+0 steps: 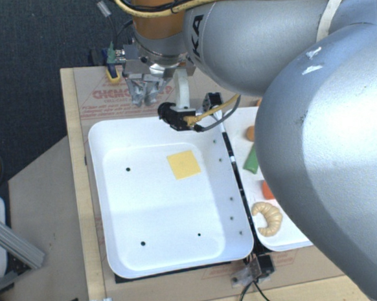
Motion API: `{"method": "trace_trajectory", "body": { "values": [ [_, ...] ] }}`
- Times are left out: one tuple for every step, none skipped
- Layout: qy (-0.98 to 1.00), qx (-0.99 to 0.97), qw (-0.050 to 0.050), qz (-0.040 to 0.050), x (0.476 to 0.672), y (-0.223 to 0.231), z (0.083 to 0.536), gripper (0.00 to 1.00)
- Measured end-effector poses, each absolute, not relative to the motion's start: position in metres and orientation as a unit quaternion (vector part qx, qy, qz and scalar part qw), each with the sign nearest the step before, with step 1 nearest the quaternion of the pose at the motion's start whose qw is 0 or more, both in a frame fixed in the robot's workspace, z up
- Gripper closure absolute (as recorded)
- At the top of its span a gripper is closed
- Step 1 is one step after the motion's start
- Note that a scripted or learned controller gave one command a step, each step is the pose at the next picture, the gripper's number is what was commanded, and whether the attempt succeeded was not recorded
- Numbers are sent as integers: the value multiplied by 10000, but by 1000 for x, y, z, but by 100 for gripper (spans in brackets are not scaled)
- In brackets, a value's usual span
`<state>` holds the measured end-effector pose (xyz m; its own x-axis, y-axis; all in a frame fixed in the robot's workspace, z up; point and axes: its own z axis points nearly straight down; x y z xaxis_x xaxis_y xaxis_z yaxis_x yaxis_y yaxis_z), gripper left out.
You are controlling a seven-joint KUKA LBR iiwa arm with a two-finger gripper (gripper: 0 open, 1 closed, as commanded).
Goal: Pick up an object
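The grey arm (285, 61) sweeps in from the right and bends down beyond the far rim of the left bin (107, 185), its gripper (146, 91) hanging over the bench with nothing visibly between its fingers; whether they are parted I cannot tell. A yellow square (184, 164) lies flat in the left bin, and a croissant (269, 217) rests in the right bin (283, 240).

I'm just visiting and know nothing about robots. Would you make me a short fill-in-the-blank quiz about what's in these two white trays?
1. The flat square piece in the left bin is coloured ____.
2. The curled croissant lies in the ____ bin.
3. The gripper is beyond the left bin's far rim, over the ____ board.
4. The band above the arm's wrist is ____.

Missing words: yellow; right; brown; orange
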<state>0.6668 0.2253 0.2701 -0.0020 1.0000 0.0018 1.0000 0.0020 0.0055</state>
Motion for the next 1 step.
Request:
{"method": "trace_trajectory", "body": {
  "values": [
    [7076,7066,-18,-27,602,224,277,100]
  ]
}}
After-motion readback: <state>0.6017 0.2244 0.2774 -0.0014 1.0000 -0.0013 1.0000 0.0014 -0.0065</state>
